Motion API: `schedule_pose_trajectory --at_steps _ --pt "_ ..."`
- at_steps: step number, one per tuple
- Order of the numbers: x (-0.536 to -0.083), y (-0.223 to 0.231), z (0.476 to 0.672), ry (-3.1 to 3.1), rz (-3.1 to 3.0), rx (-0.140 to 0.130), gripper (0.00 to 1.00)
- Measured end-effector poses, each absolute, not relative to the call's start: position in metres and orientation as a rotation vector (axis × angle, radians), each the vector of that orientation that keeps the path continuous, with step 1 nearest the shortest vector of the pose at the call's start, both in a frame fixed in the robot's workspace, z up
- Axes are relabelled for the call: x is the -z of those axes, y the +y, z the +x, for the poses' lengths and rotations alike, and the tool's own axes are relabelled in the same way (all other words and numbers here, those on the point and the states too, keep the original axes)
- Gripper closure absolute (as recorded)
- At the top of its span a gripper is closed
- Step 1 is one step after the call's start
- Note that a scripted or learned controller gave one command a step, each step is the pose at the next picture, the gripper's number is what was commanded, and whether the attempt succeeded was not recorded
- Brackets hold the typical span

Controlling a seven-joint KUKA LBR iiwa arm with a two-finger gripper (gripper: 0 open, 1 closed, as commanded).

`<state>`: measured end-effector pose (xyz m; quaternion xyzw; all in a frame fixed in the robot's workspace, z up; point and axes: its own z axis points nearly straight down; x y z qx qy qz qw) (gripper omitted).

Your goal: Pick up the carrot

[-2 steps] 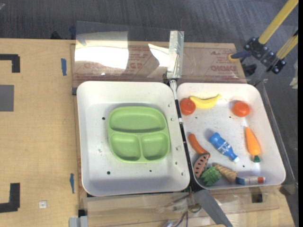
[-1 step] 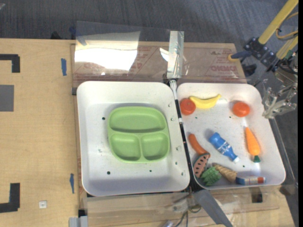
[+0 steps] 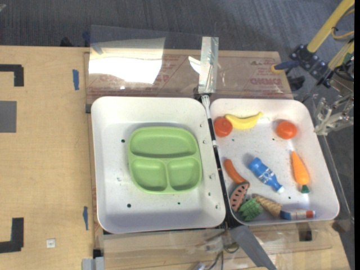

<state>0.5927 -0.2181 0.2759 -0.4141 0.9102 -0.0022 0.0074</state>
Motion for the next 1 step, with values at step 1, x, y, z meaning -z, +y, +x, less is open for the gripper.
schedule_pose_trajectory --at_steps 1 --pt "-0.4564 -0.2214 0.6620 2.731 -1.522 0.016 1.00"
